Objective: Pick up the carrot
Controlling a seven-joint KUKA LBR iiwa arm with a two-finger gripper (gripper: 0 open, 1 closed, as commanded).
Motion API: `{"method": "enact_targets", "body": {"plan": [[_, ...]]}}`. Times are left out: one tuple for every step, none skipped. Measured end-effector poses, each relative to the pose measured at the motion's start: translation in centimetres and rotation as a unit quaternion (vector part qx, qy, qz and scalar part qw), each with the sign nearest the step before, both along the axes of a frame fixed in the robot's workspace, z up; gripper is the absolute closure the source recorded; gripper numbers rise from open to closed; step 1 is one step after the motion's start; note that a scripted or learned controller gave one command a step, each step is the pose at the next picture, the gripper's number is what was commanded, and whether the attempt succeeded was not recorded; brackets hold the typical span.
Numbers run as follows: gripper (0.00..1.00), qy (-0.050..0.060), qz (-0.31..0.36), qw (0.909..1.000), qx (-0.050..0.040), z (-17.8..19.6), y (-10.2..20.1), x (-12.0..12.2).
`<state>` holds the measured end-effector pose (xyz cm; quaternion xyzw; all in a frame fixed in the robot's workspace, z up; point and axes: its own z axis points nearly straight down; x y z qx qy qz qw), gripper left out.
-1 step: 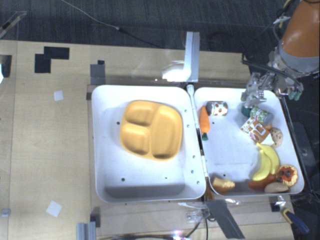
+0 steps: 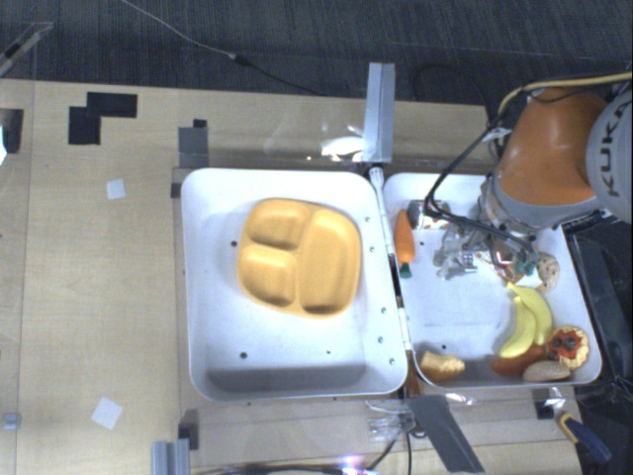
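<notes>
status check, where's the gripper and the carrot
Gripper low in right bin, holding nothing visible. Carrot lies free at that bin's left wall. Path between them open.

We see the carrot (image 2: pixel 404 237) as a small orange piece with a dark green tip at its lower end. It lies lengthwise, roughly vertical in the frame, just right of centre, against the left wall of the right-hand bin (image 2: pixel 465 362), in that bin's upper left corner.
</notes>
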<state>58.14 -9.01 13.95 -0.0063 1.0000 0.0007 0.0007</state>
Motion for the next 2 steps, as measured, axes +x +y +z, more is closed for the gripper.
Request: {"method": "enact_targets", "body": {"plan": [[0.00, -0.005, 0.034, 0.9994, -0.0004, 4.8, 4.4, -8.0], [0.00, -0.004, 0.026, 0.9996, 0.0001, 4.7, 7.0, 0.4]]}}
